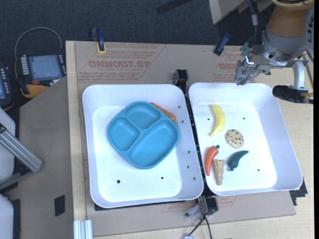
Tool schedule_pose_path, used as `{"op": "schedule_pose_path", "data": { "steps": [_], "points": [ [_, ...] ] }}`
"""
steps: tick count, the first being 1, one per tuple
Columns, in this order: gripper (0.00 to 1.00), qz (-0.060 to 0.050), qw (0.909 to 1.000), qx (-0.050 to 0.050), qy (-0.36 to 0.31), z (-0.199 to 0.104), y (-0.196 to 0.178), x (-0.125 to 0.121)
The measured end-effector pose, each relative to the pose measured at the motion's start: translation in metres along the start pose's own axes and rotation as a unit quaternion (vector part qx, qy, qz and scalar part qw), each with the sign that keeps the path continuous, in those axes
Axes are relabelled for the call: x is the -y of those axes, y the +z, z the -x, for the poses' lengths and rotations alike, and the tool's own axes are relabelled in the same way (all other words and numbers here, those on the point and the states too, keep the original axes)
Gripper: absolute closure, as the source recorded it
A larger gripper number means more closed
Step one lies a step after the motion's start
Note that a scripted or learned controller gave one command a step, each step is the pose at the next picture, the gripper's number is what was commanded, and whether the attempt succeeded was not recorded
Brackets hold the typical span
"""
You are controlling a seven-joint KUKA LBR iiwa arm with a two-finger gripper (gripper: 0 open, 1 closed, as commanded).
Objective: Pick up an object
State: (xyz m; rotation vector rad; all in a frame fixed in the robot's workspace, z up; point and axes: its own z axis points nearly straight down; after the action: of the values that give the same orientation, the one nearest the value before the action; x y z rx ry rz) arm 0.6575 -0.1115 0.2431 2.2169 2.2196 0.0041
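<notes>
the right-hand shallow white plastic bin [284,148] holds the candidates: a yellow toy banana [217,119], an orange-red chilli [211,158], a dark teal pepper [237,159], a speckled biscuit [234,138]. best to come down square over one, clear of its neighbours. the gripper [243,77] hangs above the bin's far rim, touching nothing; i cannot tell its opening.
</notes>
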Motion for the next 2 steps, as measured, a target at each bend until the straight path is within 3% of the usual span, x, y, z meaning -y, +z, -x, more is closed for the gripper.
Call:
{"op": "schedule_pose_path", "data": {
  "steps": [2],
  "points": [
    [1.0,-0.004,1.0,-0.002,-0.002,-0.097,0.02,0.002]
  ]
}}
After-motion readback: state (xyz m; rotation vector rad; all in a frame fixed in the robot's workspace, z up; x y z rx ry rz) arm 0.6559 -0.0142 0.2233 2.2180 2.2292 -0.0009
